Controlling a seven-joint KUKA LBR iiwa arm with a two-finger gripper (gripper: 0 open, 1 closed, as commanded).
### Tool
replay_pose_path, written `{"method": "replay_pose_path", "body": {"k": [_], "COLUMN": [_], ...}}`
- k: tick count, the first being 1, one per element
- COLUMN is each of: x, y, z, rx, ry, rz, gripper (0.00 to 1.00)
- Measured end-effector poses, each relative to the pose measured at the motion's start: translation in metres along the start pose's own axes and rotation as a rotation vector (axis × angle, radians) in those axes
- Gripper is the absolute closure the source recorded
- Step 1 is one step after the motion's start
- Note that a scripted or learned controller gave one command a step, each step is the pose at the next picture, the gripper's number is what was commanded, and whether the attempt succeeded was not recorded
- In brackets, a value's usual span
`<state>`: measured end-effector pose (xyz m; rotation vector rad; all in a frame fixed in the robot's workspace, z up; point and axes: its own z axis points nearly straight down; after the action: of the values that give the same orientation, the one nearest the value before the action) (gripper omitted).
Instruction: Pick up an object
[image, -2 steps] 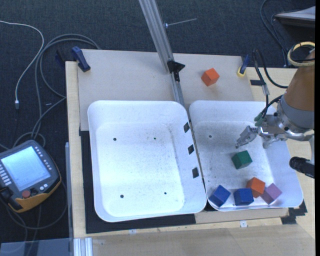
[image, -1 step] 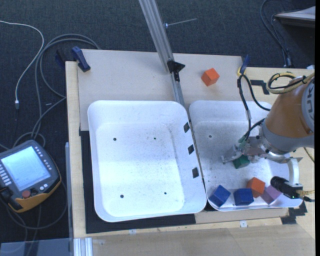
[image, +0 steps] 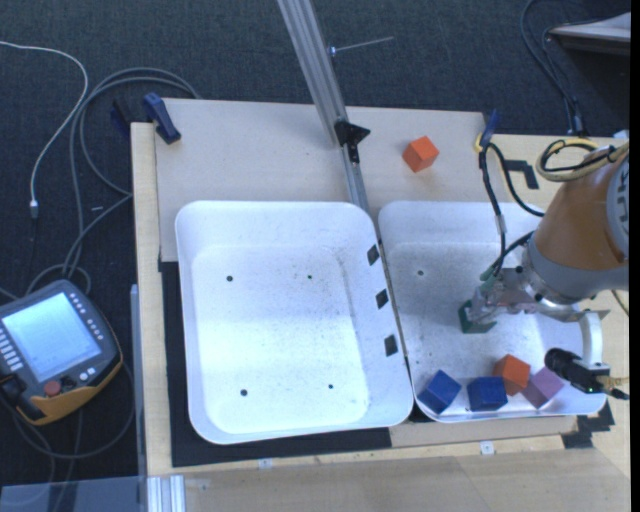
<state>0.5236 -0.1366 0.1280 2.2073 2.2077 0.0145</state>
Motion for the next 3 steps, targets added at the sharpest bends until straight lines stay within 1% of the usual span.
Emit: {"method": "replay_pose_path", "body": {"k": [1, 2, 3], "x": [0.0, 0.0, 0.077], "y": [-0.001, 0.0, 0.03], "z": [0.001, -0.009, -0.075], "rx": [0.003, 0.0, 0.012], "ry": [0.001, 0.0, 0.01], "rz": [0.001, 0.0, -0.011], "gripper": [0.0, 1.0, 1.0]}}
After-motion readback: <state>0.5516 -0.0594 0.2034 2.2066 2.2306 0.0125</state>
